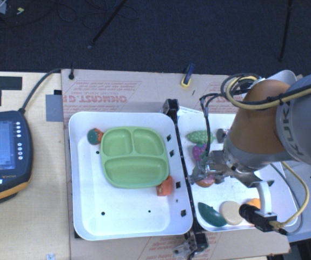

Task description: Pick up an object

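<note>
Bench: gripper (201, 173) low in right bin (293, 202), grip state unreadable to me; I expect a miss among crowded toys (200, 137).

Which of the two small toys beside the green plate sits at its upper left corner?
The round green and orange toy does, by the green plate's upper left corner. The orange-red toy lies at the lower right corner.

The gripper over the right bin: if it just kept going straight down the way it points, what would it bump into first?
Probably the red-orange object lying right under the gripper in the right bin. Purple and green items lie just beyond. Depth is hard to judge from above.
</note>
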`<state>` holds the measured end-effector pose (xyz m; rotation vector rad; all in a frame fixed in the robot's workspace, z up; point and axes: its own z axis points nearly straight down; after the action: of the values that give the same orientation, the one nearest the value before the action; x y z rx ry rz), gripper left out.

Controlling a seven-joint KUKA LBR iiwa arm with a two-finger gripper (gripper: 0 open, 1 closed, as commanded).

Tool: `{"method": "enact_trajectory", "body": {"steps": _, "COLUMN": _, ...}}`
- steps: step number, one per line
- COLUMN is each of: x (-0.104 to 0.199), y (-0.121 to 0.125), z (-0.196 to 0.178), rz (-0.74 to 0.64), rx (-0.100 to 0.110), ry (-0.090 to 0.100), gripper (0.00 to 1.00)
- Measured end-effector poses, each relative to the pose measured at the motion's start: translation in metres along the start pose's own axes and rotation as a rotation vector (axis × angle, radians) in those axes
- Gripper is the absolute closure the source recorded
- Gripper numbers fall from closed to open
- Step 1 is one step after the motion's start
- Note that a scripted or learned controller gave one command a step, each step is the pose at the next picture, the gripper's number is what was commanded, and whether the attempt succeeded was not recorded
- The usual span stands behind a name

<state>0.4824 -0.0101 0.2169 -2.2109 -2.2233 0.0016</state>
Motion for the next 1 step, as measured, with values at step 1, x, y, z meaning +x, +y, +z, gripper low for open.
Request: {"method": "enact_trajectory", "body": {"steps": 1, "x": 0.0406, "y": 0.0143, "z": -0.0064, "rz": 0.002, "rx": -0.001, "ry": -0.002, "gripper": 1.0}}
